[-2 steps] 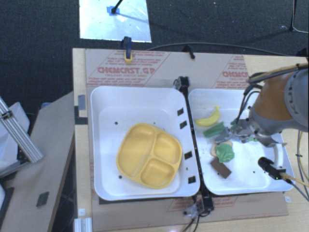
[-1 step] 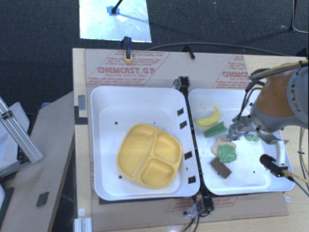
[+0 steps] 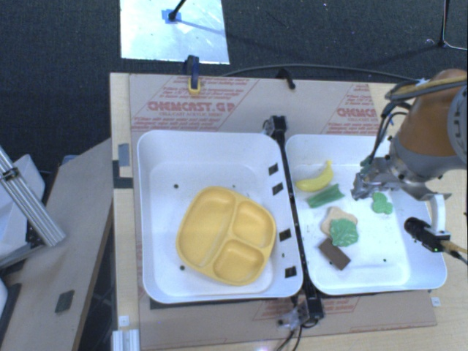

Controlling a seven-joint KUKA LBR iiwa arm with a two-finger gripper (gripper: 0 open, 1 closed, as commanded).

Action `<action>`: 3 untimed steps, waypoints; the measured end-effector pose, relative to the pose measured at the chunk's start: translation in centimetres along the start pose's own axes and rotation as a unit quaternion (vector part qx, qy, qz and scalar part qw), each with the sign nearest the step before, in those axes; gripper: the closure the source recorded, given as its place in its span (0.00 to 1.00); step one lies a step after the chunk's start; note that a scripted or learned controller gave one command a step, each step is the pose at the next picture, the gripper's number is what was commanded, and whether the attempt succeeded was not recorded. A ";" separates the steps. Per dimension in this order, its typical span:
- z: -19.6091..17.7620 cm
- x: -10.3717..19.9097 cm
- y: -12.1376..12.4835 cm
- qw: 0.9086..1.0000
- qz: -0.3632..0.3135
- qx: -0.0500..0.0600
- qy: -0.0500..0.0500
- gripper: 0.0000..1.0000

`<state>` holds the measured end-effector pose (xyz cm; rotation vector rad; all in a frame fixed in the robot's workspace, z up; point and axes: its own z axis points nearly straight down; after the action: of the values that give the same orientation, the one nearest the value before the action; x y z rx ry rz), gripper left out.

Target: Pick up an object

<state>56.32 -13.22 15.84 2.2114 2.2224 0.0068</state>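
Observation:
The right bin (image 3: 424, 273) holds several toy foods. A yellow banana (image 3: 317, 178) lies near its back left, with a long green vegetable (image 3: 325, 195) just in front of it. A tan cookie-like piece (image 3: 336, 217) lies under a round green leafy piece (image 3: 344, 232), and a brown block (image 3: 335, 254) sits in front of them. A small green piece (image 3: 381, 204) lies to the right. My gripper (image 3: 363, 184) hangs low over the bin between the banana and the small green piece, close to the latter.
The left bin (image 3: 157, 196) holds a yellow divided plate (image 3: 227, 234). A black divider with clips (image 3: 287, 210) runs between the bins. The grey arm with its orange band (image 3: 431, 126) reaches over the right bin's back right corner.

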 end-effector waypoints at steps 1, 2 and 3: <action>-4.5 -0.2 0.7 1.000 0.000 0.000 0.000 1.00; -9.0 0.1 0.7 1.000 0.000 0.000 0.000 1.00; -8.9 6.2 0.7 1.000 -0.003 0.003 0.002 1.00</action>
<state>56.90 -6.97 24.70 2.2102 2.2327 0.0044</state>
